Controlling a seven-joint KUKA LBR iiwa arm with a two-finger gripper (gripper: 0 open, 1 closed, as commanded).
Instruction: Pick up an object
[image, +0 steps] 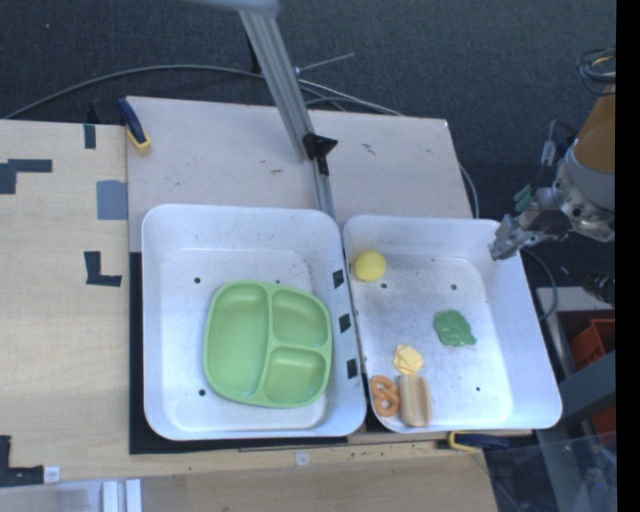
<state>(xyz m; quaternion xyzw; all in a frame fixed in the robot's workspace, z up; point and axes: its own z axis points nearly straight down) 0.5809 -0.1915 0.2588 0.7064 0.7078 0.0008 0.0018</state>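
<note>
Objects: five small things lie in the right bin (520, 330), none of them between fingers.
Yellow ball (369, 266): far left corner of the right bin, close to the wall shared with the left bin (160, 300).
Green leafy piece (454, 327): right of the bin's middle, with bare floor around it.
Yellow piece (407, 359): toward the near edge, just above the bread roll (414, 399).
Pretzel (383, 395): near left corner, touching the roll's left side and close to the bin wall.
Gripper (508, 240): over the right bin's far right rim, touching none of the objects; whether it is apart or together cannot be told at this size.
Green divided plate (268, 344): fills most of the left bin's floor.
Open room: the middle and far right of the right bin's floor are bare; the near left corner is crowded.
</note>
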